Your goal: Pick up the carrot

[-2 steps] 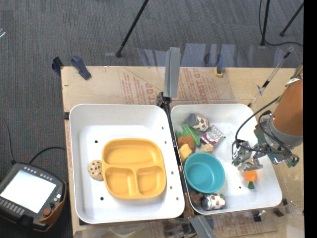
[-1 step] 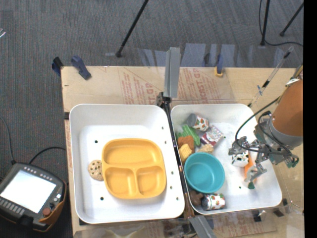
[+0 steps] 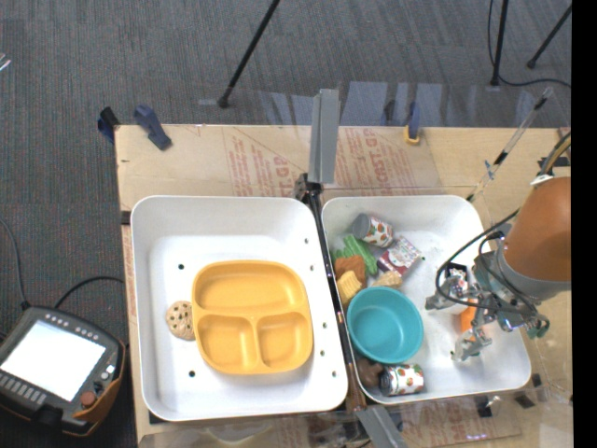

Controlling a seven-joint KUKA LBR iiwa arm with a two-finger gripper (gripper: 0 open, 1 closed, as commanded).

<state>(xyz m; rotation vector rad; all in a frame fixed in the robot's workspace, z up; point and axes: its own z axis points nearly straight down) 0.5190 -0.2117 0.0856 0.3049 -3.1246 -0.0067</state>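
The claw [image 3: 478, 329] hung low over the right bin [image 3: 438, 208], near that bin's right wall, with the grey arm and its orange band [image 3: 546, 231] reaching in from the right above it. Whether the claw was apart or together could not be told; cables and metal parts cluttered the wrist.

One carrot [image 3: 465, 319] showed as a small orange patch right at the claw, tucked against its metalwork on the side away from the teal bowl [image 3: 384, 323]. So little of it was visible that its long axis and the way it pointed could not be told, nor whether it sat between the claw's parts or merely under them.

Taking the teal bowl as the landmark: there was one such bowl, in the lower middle of the right bin, and the claw and carrot lay to its right, apart from it. Two small printed cans lay on their sides, one [image 3: 373, 229] above the bowl near the bin's far wall and one [image 3: 403, 379] just below the bowl. One small printed packet [image 3: 402, 253] lay above the bowl, right of a cluster of toy foods [image 3: 354, 269] at the bowl's upper left: green, brown and yellow pieces, too crowded to count surely.

Left of the bowl, past the divide, lay the second of the two bins, the left bin [image 3: 154, 250], holding one yellow divided plate [image 3: 252, 315] and one cookie [image 3: 180, 319] touching the plate's left edge.
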